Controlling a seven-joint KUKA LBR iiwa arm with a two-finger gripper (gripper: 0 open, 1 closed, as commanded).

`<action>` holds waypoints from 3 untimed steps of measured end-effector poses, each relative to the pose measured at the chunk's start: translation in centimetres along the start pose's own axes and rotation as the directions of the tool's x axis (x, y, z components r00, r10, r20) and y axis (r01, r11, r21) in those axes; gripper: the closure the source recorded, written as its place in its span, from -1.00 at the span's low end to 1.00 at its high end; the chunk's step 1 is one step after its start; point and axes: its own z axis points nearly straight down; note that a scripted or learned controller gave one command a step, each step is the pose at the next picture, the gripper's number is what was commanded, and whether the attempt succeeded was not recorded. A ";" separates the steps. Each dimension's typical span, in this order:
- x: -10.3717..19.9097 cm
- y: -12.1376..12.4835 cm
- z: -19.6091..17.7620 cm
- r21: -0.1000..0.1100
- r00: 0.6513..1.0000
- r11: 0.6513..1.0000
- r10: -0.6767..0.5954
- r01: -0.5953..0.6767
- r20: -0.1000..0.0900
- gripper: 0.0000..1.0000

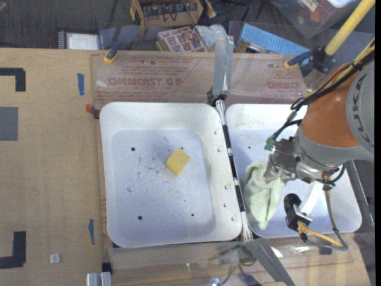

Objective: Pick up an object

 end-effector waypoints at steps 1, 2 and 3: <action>-3.3 1.0 -0.2 0.003 0.984 0.984 -0.180 0.180 -0.001 1.00; -6.9 2.3 -3.4 -0.002 0.910 0.910 -0.414 0.414 0.002 1.00; -1.1 4.0 0.2 0.001 0.956 0.956 -0.294 0.294 -0.001 1.00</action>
